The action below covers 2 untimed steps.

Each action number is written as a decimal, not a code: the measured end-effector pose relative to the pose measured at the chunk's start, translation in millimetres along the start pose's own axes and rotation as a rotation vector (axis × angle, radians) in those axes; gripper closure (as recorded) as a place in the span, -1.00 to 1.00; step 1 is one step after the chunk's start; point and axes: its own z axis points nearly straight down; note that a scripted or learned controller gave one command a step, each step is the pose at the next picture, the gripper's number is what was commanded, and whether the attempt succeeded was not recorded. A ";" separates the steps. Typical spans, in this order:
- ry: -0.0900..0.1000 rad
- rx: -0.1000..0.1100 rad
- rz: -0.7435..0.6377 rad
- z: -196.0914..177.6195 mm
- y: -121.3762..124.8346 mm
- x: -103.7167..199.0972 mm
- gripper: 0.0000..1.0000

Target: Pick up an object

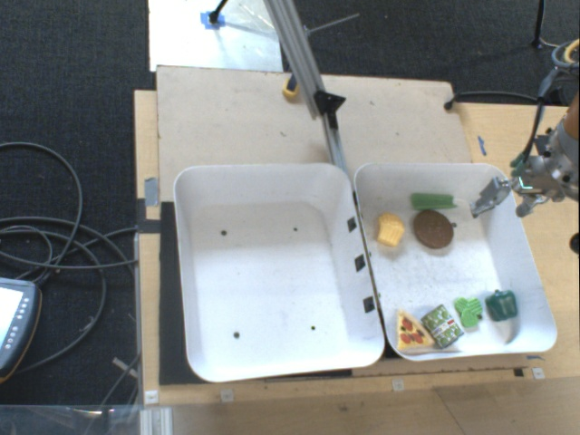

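From where the camera looks down, the desk [236,116] carries two shallow white bins side by side: the left bin [263,270] and the right bin [530,270], which holds all the loose pieces. The tool [506,196] hangs at the upper right edge of the right bin, reaching in from the right, its two fingers spread apart with nothing between them. Nearest to it, just to its left and slightly lower, lie a green block [432,201] whose long axis runs left to right, and a round brown disc [434,230] touching or nearly touching the block's lower side. Further left sits a yellow piece [391,230], close to the wall between the bins. The rest are bunched along the near edge, well apart from the tool and straight down the bin from it: a pizza slice toy [412,332], a small green patterned box [442,325], a light green piece [468,311] and a dark green pepper-like piece [501,305]. That makes seven pieces, one of each kind. I'd judge the green block or brown disc the likeliest pick, needing a short move leftward and down.
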 end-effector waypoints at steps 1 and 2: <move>-0.002 -0.004 -0.001 -2.3 0.8 0.0 -1.00; 0.000 0.001 -0.002 57.4 3.5 7.4 -1.00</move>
